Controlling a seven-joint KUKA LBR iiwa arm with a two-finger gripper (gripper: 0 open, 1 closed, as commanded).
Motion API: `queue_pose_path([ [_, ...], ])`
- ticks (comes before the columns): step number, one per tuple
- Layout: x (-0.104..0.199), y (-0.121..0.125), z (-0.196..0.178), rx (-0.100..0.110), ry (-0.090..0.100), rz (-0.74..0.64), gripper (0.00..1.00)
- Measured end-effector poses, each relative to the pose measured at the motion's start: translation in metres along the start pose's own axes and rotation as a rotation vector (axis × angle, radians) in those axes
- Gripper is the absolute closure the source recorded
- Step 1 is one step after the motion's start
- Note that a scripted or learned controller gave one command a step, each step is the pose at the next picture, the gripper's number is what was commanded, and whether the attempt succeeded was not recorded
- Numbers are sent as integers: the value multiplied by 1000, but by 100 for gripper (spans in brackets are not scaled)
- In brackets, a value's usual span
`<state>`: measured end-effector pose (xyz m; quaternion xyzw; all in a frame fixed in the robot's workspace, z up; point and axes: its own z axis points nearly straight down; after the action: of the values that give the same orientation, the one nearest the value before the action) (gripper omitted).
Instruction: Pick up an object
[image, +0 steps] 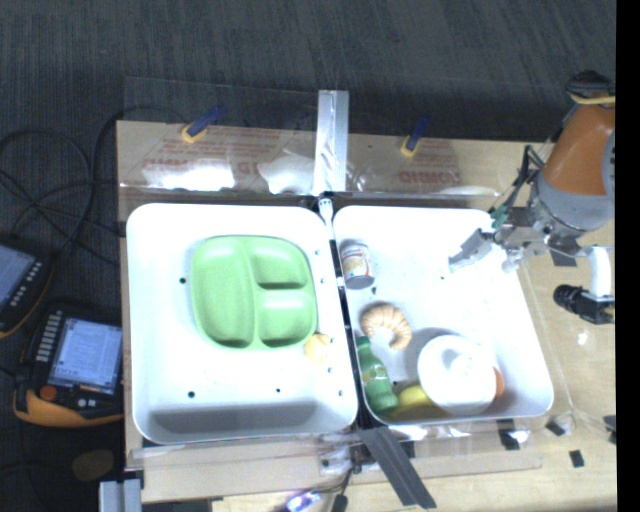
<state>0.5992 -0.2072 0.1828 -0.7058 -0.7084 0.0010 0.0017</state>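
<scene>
The gripper (483, 247) hung at the upper right of the right bin (520, 330), over bare white floor, with nothing between its fingers; whether they stood apart or together could not be told. Below and left of it, well apart, lay a croissant (386, 324) near the bin's middle, with a small can (355, 262) above it by the divider. A white bowl (457, 373) sat at the lower right, an orange thing just showing behind it, and a green bottle (373, 374) lay along the lower left wall. In the left bin (150, 400) rested a green divided plate (253, 291), a small yellow piece (317, 346) at its lower right corner.
</scene>
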Motion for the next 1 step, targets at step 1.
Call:
queue_pose_path([
  [1,-5,-9,75,5,9,178,0],
])
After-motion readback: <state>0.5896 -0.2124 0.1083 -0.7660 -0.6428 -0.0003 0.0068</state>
